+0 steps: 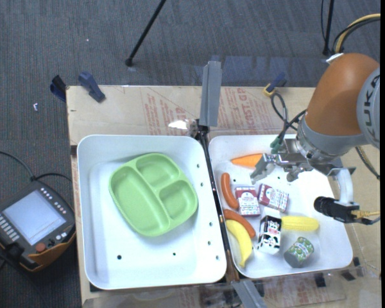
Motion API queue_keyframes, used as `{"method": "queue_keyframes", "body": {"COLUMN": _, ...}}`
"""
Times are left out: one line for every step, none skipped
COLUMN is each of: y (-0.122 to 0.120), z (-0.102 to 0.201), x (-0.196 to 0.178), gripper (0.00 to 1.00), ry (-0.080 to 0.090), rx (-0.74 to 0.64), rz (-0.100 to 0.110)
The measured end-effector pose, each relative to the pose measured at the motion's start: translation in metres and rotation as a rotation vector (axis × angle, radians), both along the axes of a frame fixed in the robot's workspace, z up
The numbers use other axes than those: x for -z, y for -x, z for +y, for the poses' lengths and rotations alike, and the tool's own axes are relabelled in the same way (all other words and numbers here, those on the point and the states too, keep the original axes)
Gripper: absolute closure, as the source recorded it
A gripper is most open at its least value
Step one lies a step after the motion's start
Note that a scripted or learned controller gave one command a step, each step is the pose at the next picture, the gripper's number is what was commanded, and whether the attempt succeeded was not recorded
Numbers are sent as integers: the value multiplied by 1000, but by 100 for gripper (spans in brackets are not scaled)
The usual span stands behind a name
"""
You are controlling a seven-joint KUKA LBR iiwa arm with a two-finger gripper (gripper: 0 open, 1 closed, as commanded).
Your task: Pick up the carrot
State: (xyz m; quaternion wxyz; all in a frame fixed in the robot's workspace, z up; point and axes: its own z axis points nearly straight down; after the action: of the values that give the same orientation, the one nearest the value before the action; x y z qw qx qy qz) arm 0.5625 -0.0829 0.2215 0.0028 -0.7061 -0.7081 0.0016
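We see the arm (pixel 346 101) reaching in from the right, its wrist bent down over the right bin (pixel 343 246). The gripper (pixel 277 165) hangs low at the bin's upper part, just beside the carrot (pixel 247 160), which lies near the bin's top left corner. Whether the claw is released or clenched, we cannot tell; nothing visibly sits in it.

Dark grey carpet floor (pixel 83 31) surrounds the cardboard-topped bench (pixel 135 108).
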Motion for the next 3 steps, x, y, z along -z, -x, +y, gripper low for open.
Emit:
{"method": "queue_keyframes", "body": {"y": -36, "z": -17, "x": 49, "gripper": 0, "ry": 0, "rx": 46, "rz": -19}}
{"method": "queue_keyframes", "body": {"y": -38, "z": -23, "x": 83, "gripper": 0, "ry": 1, "rx": 72, "rz": 8}}
{"method": "queue_keyframes", "body": {"y": -86, "z": -76, "x": 146, "gripper": 0, "ry": -1, "rx": 95, "rz": -5}}
